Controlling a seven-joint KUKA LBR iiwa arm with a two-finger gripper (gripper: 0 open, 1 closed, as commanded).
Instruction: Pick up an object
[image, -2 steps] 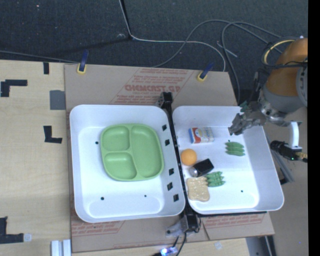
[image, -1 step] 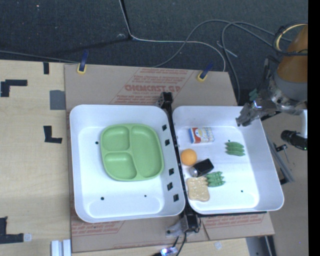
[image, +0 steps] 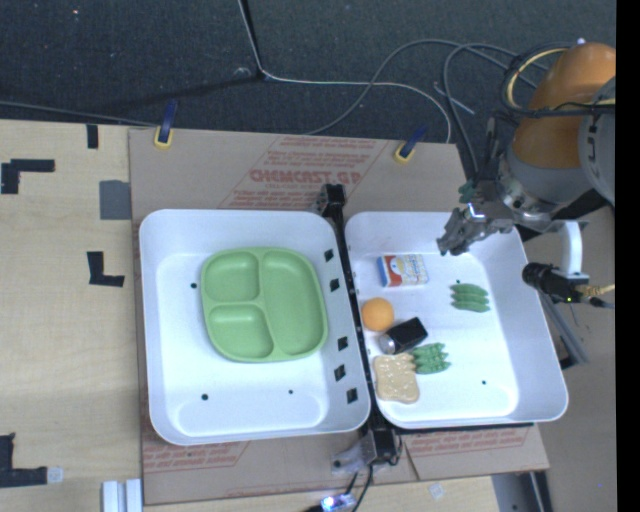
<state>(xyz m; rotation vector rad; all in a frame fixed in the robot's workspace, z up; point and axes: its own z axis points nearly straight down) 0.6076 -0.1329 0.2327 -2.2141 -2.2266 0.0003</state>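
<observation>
My gripper (image: 457, 240) hangs over the back of the right bin (image: 500, 400), above bare white floor, with nothing seen between its fingers. A small white carton with red and blue print (image: 402, 270) lies just left of and below it. Further forward lie an orange ball (image: 377, 314), a black block (image: 406, 333), a tan slice of bread (image: 396, 379) and a green leafy piece (image: 431, 358). A green pea pod (image: 469, 297) lies to the right, below the gripper.
The left bin (image: 170, 350) holds a green divided plate (image: 265, 303). A black clamp strip (image: 340, 290) joins the two bins. Cables trail over the dark cloth behind the bench.
</observation>
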